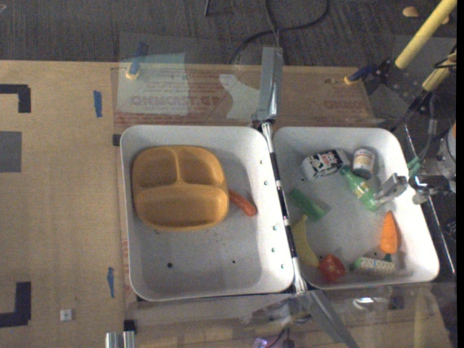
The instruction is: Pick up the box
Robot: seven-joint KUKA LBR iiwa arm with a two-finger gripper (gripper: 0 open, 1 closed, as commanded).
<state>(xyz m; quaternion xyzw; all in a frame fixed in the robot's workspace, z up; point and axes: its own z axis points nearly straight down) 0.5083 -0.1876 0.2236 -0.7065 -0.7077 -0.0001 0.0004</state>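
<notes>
The box (323, 163) is a small black-and-white carton lying tilted near the back of the right bin (413, 270). My gripper (392, 187) comes in from the right edge and hovers over the bin's right middle. It is to the right of the box and a little nearer the front, well apart from it. Just under its tip lies a green bottle (358, 185). Nothing shows between the gripper's tips.
Beside the box stands a small can (364, 162). The right bin also holds a green block (308, 205), a banana (305, 246), a red fruit (332, 267), a carrot (390, 234) and a tube (375, 264). The left bin (210, 274) holds an orange divided plate (178, 187) and a small orange piece (243, 204).
</notes>
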